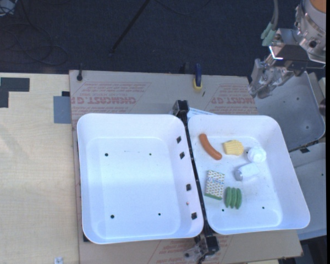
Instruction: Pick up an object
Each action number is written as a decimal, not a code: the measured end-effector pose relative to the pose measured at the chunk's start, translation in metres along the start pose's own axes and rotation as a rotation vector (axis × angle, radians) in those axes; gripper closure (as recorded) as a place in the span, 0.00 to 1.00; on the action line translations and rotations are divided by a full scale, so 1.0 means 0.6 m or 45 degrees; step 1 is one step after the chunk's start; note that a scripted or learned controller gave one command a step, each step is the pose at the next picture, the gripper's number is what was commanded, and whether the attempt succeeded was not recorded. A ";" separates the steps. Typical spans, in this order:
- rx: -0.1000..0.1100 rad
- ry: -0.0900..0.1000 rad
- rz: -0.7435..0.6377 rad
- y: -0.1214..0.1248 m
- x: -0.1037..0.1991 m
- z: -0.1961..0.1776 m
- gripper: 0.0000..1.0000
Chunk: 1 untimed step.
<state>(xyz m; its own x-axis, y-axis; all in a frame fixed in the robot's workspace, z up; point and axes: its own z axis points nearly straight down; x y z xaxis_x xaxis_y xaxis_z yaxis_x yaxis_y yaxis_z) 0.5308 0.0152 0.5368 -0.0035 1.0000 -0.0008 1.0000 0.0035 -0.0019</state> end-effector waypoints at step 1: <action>0.003 0.000 0.015 -0.097 -0.148 -0.001 1.00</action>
<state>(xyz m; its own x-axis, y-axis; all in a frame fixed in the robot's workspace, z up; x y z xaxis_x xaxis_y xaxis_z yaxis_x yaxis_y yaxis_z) 0.4730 -0.0740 0.5378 0.0084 1.0000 -0.0009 1.0000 -0.0084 -0.0046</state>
